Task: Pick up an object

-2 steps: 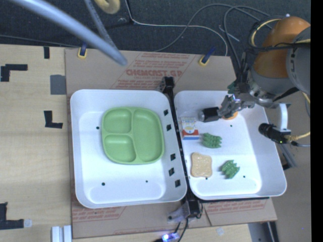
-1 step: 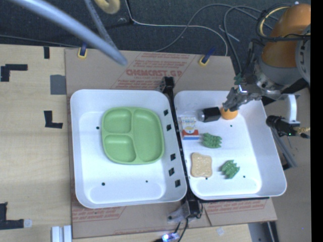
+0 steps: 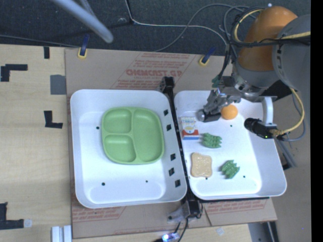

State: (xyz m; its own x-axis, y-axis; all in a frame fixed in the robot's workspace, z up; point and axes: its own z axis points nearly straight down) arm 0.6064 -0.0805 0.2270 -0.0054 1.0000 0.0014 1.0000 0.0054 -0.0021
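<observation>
A slanted look down on a pale wooden bench (image 3: 30, 150) with black tape marks, a sheet of brown cardboard (image 3: 146, 72) with red print laid over its middle. Beyond the cardboard's far edge the surface drops away to dark carpet-like flooring (image 3: 166, 6), crossed by thin cables. Two clips, yellow and blue, hold the cardboard's far edge.

Everything else is placed relative to the black hinge strip (image 3: 174, 135) that runs between the two shallow white bins. To the left of the strip sits the left bin (image 3: 83, 185), holding a green divided plate (image 3: 133, 135) with three compartments, lying flat near its centre. To the right of the strip sits the right bin (image 3: 267, 180).

Just right of the strip, in the right bin, lies a small white carton (image 3: 189, 127) with red and blue markings. Below it, also close to the strip, is a tan slice of toast (image 3: 201, 165). Further right of the strip are two green leafy toy pieces (image 3: 211, 140), one beside the carton and one beside the toast. An orange ball (image 3: 229, 112) rests toward the bin's far side.

The grey arm with its orange band (image 3: 265, 32) reaches down over the right bin. Its gripper (image 3: 208, 113) hangs just above the carton, with the orange ball touching or just beside it on the right. Whether the fingers are spread or closed cannot be told.
</observation>
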